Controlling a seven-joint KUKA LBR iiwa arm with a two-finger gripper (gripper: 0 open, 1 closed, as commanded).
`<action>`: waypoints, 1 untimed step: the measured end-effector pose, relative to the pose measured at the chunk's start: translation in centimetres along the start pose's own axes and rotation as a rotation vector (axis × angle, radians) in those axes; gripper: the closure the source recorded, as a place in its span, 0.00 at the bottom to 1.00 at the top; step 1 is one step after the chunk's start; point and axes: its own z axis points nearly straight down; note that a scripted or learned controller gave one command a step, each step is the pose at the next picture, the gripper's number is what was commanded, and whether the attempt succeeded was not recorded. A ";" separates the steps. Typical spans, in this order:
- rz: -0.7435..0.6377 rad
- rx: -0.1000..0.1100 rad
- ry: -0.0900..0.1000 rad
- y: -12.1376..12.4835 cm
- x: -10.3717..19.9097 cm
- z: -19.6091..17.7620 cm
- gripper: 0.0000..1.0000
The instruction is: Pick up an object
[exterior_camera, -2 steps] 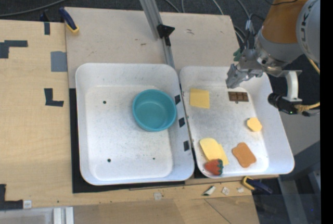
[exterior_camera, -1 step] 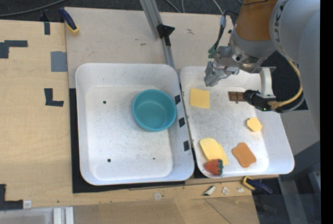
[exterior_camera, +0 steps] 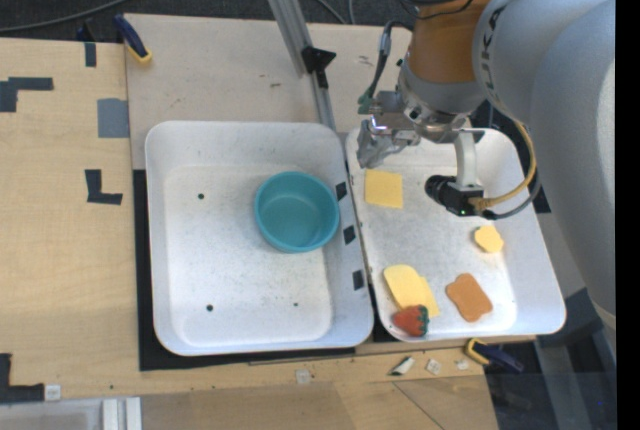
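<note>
In the right bin [exterior_camera: 520, 313] lie a flat yellow square [exterior_camera: 384, 189], a small yellow piece [exterior_camera: 488, 239], a pale yellow block [exterior_camera: 408, 286], an orange piece [exterior_camera: 468, 297] and a red strawberry [exterior_camera: 410, 321]. My gripper [exterior_camera: 372, 146] hangs at the bin's far left corner, just above and behind the yellow square. Nothing shows between its fingers. A teal bowl [exterior_camera: 296, 210] sits in the left bin [exterior_camera: 190, 218].
A slanted metal pole [exterior_camera: 290, 18] rises behind the bins. Cables run across the dark floor at the back. The arm's grey body fills the upper right. A black fitting [exterior_camera: 452, 194] with a yellow cable lies over the right bin.
</note>
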 end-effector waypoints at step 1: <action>-0.002 -0.001 0.001 0.1 6.3 0.6 1.00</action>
